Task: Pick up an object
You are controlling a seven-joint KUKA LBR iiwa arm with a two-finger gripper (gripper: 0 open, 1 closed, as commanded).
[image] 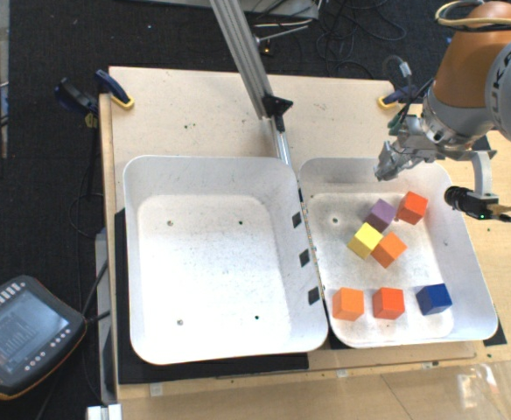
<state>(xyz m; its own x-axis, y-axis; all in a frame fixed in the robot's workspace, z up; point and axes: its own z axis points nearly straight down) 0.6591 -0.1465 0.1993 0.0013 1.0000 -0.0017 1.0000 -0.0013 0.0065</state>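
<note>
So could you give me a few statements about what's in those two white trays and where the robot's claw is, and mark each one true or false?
1. All the blocks lie in the right bin. True.
2. The blue block sits in the left bin. False: it lies in the right bin, near its front right corner.
3. The gripper hangs over the far part of the right bin. True.
4. The yellow block stands alone, apart from the others. False: it touches the purple block and an orange block.
</note>
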